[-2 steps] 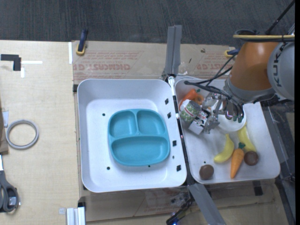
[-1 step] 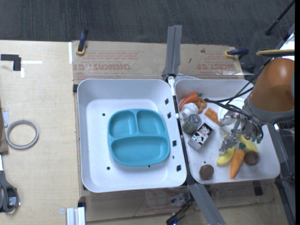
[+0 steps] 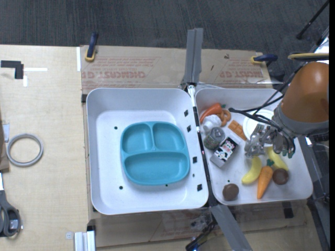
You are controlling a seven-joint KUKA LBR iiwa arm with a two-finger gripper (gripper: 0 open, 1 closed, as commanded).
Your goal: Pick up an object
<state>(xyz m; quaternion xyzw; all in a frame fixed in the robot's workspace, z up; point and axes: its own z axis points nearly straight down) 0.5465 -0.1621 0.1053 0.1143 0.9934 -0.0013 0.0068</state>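
The pincer [image 3: 260, 144] is poised low in the right bin [image 3: 301, 192], just above the banana [image 3: 252, 171] and the carrot [image 3: 264, 179]; whether it is wide or narrow cannot be told. Because these pieces are crowded against a dark round fruit [image 3: 280, 177], a glancing descent is judged likely to scatter them or close on nothing. A blue tray [image 3: 155, 153] is carried by the left bin [image 3: 99, 156].

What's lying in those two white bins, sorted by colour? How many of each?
Blue: 1, the divided plate in the left bin.
Orange: 3, carrot, orange stick, red-orange piece.
Yellow: 2, banana, yellow piece.
Brown: 2, balls.
Black-and-white: 1, box.
Grey-white: 2, items.
Total: 11, as far as I can tell.
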